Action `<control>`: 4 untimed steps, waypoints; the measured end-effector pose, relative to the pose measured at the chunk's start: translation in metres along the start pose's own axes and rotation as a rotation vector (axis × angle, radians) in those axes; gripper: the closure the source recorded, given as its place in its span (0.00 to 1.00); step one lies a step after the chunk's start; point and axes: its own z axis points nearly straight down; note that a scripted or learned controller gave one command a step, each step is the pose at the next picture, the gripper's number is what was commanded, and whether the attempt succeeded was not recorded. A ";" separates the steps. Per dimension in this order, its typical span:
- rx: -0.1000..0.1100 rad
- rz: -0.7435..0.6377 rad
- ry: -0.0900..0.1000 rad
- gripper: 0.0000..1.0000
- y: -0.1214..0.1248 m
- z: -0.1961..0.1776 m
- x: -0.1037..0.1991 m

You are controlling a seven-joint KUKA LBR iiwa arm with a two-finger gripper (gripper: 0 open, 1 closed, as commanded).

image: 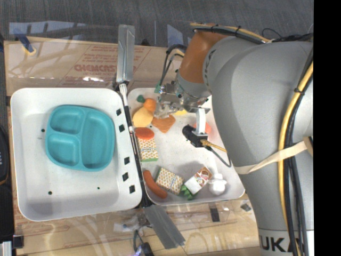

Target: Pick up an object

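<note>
I can't tell the claw [166, 104] state; toys crowd its 7 o'clock, risking a two-item pinch.

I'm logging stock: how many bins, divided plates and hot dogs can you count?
White bins: 2
Teal divided plate: 1
Hot dog: 1
Total: 4

Both white bins are viewed from above at a slant by one fixed camera. The left bin [26, 143] is seen whole toward 9 o'clock; the right bin [176, 153] is partly covered by the arm [261, 116] entering from 3 o'clock.
</note>
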 end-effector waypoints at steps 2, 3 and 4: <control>0.002 -0.012 0.000 1.00 0.000 -0.010 0.002; 0.003 -0.014 0.001 0.00 0.000 -0.009 0.003; 0.004 -0.159 0.003 0.00 0.002 0.011 -0.011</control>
